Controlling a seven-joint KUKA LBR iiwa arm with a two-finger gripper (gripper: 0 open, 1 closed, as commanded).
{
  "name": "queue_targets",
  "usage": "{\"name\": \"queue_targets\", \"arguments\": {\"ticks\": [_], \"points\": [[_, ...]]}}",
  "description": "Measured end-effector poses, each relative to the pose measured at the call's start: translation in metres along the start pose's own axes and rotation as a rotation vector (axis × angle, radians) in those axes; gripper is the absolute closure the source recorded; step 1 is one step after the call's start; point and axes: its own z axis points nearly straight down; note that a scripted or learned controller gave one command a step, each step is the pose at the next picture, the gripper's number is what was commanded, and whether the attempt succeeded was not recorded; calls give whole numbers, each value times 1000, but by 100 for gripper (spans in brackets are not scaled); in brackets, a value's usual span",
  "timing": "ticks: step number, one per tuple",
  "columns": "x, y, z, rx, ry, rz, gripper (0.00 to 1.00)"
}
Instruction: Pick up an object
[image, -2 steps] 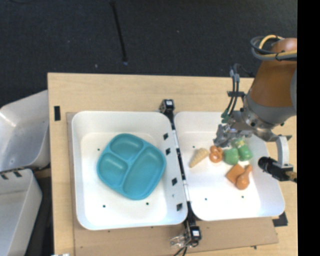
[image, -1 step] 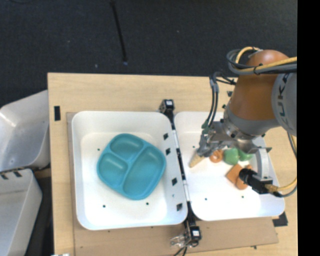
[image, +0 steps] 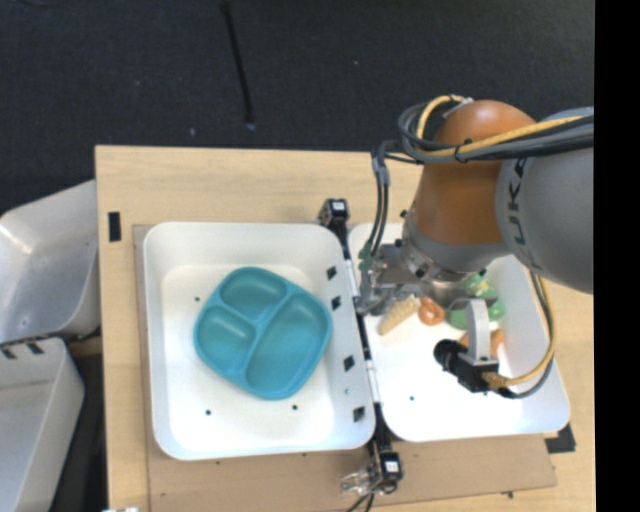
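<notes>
Toys (image: 428, 312) lie under the arm (image: 470, 190) in the right bin (image: 520, 415); I cannot tell the gripper's (image: 392, 290) grip.

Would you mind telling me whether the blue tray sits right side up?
Right side up: the blue tray shows three open compartments facing upward, lying flat in the left bin.

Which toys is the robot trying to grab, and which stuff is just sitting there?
For the job:
claw, low in the right white bin
small tan piece
small orange ring
small green piece

Just lying about:
blue three-part plastic plate in the left white bin
</notes>
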Motion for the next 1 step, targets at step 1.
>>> {"name": "queue_targets", "arguments": {"ticks": [1], "points": [[53, -4, 9, 2, -1, 1, 100]]}}
